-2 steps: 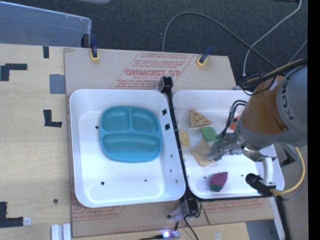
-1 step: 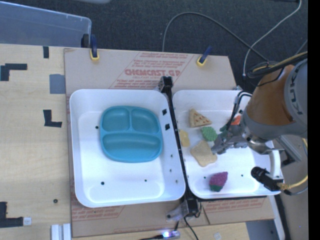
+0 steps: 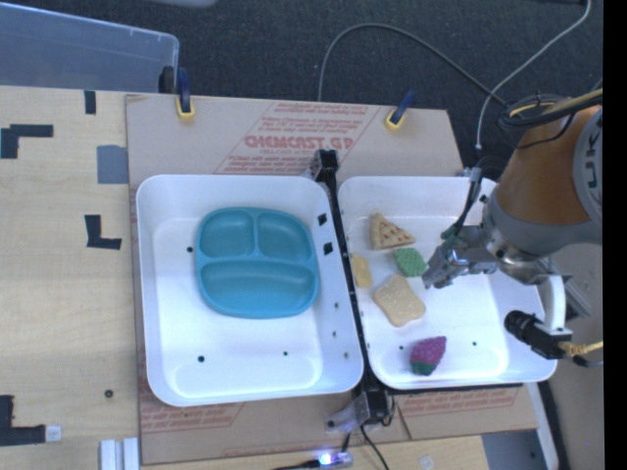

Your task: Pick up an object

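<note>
The gripper [image 3: 438, 270] hangs low over the right bin [image 3: 490, 355], reached in from the right on the grey arm [image 3: 549, 199] with its orange band. Whether it is spread or pressed together cannot be told — the tips are dark and small against the wrist.

Candidate objects lie to the left of and below the gripper:
- green block [image 3: 409, 261] — just beside the tips, on their left; the nearest target.
- triangular toast-like piece [image 3: 388, 232] — up and left of the gripper.
- tan cracker-like piece [image 3: 399, 301] — just below and left.
- small yellow piece [image 3: 361, 271] — further left, near the bin divider.
- purple-and-green item [image 3: 427, 353] — well below.

Nothing is visibly between the tips. The low position next to the green block suggests an approach to it.

The blue divided plate [image 3: 257, 262] sits in the left bin [image 3: 162, 360], well apart from the gripper.
</note>
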Motion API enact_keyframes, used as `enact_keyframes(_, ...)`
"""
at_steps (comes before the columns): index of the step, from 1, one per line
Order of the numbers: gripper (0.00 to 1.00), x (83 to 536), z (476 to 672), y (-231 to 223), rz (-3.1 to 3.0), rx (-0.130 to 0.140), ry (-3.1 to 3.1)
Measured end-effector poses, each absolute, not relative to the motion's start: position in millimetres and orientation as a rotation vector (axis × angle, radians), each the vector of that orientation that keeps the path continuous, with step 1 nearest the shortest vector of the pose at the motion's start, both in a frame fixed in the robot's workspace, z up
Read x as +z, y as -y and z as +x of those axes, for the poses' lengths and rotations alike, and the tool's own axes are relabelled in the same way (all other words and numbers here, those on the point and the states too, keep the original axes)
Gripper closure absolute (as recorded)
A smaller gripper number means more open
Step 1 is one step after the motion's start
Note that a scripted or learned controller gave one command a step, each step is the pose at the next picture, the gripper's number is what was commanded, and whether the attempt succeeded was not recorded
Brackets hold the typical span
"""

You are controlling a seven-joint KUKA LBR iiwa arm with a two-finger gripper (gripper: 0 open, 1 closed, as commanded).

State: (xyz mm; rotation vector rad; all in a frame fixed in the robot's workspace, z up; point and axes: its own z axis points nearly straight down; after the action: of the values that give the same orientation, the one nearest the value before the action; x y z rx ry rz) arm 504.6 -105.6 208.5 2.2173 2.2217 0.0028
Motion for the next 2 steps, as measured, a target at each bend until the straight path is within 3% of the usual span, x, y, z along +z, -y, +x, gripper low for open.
enact_keyframes(1, 1.0, 236.1, 505.3, 105.4, 2.219, 0.001, -2.222)
enact_keyframes(2, 1.0, 223.3, 535.3, 58.4, 2.216, -0.001, -2.229)
